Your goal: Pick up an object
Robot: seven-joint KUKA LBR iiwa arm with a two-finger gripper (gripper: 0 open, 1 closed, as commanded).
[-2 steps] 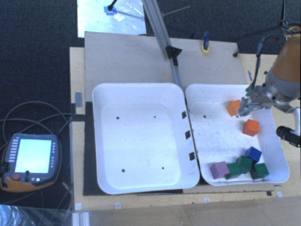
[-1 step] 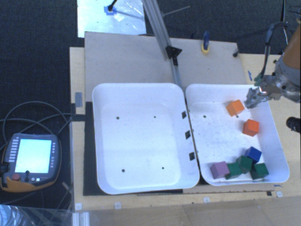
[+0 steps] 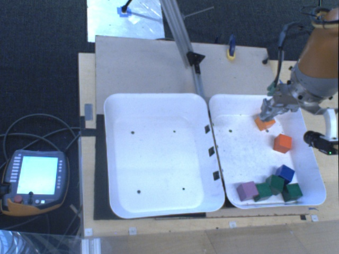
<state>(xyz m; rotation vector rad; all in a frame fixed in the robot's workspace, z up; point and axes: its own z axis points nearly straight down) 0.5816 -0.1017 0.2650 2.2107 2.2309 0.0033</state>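
My gripper (image 3: 267, 113) hangs low over the back of the right bin (image 3: 233, 142), right on top of an orange block (image 3: 264, 123) whose front half shows under it. A second orange block (image 3: 283, 143) lies a little nearer and to the right. In the bin's front right corner sit a blue block (image 3: 285, 172), a purple block (image 3: 247, 190) and three green blocks (image 3: 275, 186) bunched together. The gripper body hides its tips.
The left bin (image 3: 156, 152) lies beside the right one, joined by black clips (image 3: 211, 151). A slanted metal pole (image 3: 180, 28) rises behind the bins. A teach pendant (image 3: 34, 181) with cables rests on the floor at the left.
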